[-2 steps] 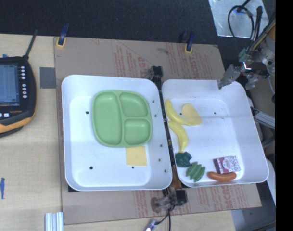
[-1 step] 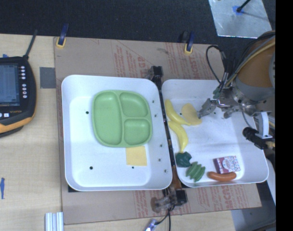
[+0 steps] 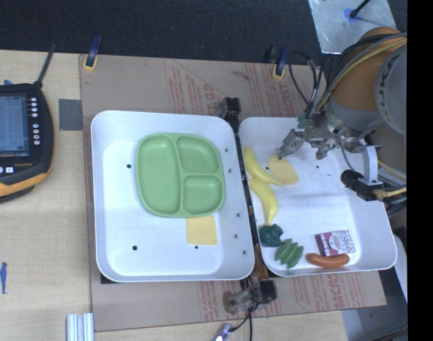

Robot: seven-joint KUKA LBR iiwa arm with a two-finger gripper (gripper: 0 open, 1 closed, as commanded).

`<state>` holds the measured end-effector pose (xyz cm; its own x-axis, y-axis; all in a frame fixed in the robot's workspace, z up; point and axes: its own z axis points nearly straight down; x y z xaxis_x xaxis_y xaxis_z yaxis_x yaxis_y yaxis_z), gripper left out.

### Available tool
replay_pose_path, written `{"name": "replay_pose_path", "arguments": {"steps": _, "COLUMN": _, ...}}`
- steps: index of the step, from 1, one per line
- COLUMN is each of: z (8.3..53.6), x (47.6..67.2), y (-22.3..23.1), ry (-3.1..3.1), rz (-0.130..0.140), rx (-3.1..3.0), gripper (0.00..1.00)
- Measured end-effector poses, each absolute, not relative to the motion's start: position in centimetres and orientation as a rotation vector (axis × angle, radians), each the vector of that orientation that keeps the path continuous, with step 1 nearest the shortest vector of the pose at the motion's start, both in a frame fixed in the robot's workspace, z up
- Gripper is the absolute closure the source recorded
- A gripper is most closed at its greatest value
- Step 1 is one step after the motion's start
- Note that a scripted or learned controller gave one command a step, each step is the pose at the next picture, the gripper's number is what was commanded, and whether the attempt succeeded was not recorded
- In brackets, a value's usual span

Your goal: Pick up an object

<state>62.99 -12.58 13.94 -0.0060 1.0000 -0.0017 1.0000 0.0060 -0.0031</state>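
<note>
A pale yellow slice [image 3: 284, 170] is lying in the right bin [image 3: 372, 222], touching a banana [image 3: 261, 183] beside the bin's left wall, with bare floor lying to its right. The hand [image 3: 289, 145] is hovering just above it; its grip cannot be told

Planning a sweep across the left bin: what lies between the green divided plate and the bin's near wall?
In the camera view, a yellow cheese slice lies on the left bin floor, just below the green divided plate.

Tool [image 3: 290, 146] over right bin [image 3: 372, 222] — green plate [image 3: 179, 173] in left bin [image 3: 116, 190]
</note>
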Motion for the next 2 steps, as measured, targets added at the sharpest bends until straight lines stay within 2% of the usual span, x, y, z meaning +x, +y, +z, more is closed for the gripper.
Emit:
{"name": "replay_pose_path", "arguments": {"steps": 1, "z": 15.0, "x": 63.0, "y": -12.7, "ry": -2.228, "rz": 0.008, "rx": -2.212, "gripper": 1.00}}
{"name": "replay_pose_path", "arguments": {"steps": 2, "z": 19.2, "x": 60.3, "y": -6.5, "ry": -2.227, "rz": 0.006, "rx": -2.212, "gripper": 1.00}}
